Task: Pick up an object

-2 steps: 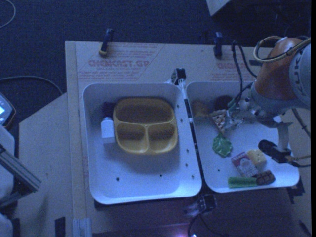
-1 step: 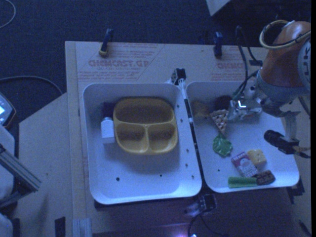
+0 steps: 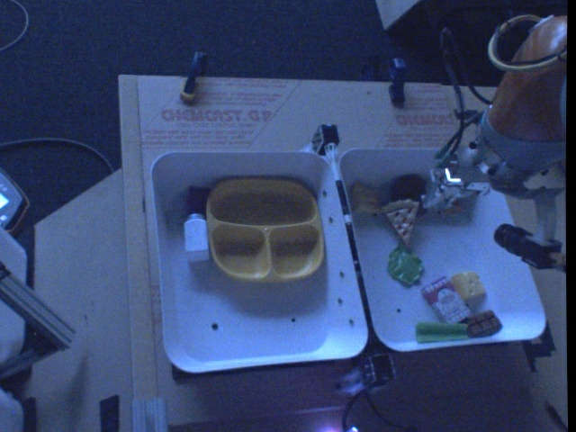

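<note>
Dim bluish light covers a cardboard-topped bench [image 3: 234, 115] carrying two shallow white bins side by side. Left of centre, the left bin [image 3: 171, 241] holds a yellow divided tray [image 3: 265, 228] with a small white bottle [image 3: 196, 237] touching its left edge. Right of centre, the right bin [image 3: 522, 277] holds a scatter of small things: a pizza slice toy [image 3: 402, 216], a green leaf-shaped piece [image 3: 405, 266] below it, a dark round lump [image 3: 407, 186] above it, a tan piece [image 3: 364, 198] to its left, and, toward the lower right, a red and white packet [image 3: 445, 299], a yellow cheese block [image 3: 468, 286], a green stick [image 3: 441, 332] and a brown bar [image 3: 483, 323].

I reach in from the right edge of the frame. My gripper [image 3: 447, 185] hangs over the upper part of the right bin, where a small light glows; whether it is spread or closed I cannot tell in this dimness. Nearest to me, I judge, is the pizza slice toy, just left and slightly below, its long axis running downward to a point. The dark lump lies just to my left.
</note>
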Controlling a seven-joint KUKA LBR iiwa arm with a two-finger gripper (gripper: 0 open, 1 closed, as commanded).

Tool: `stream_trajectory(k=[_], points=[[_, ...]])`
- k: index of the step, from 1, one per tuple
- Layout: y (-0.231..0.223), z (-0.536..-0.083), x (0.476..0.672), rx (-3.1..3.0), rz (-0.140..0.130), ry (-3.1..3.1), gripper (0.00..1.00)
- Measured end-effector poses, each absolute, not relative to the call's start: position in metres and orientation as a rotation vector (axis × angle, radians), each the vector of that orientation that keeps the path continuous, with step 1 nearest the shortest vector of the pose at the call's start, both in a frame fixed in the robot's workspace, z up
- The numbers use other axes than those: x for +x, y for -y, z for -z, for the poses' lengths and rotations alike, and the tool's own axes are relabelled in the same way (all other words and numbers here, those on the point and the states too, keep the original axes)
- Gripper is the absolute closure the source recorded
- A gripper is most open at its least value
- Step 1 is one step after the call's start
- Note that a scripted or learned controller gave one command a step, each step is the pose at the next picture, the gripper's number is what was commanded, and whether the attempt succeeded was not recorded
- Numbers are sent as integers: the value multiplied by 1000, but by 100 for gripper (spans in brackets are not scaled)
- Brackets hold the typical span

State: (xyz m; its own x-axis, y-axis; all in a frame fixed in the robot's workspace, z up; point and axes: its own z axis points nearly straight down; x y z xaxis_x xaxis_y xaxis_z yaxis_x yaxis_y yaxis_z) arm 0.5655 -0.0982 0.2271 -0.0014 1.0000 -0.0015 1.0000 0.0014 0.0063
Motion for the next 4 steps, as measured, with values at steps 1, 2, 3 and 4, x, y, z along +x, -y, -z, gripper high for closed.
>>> stream_trajectory(k=[1,2,3,4], points=[[84,-231,543,2222,2,-2226,100],[76,-220,533,2223,3,-2225,100],[92,-229,529,2221,-2,-2218,100],[90,-233,538,2218,-3,-2221,100]])
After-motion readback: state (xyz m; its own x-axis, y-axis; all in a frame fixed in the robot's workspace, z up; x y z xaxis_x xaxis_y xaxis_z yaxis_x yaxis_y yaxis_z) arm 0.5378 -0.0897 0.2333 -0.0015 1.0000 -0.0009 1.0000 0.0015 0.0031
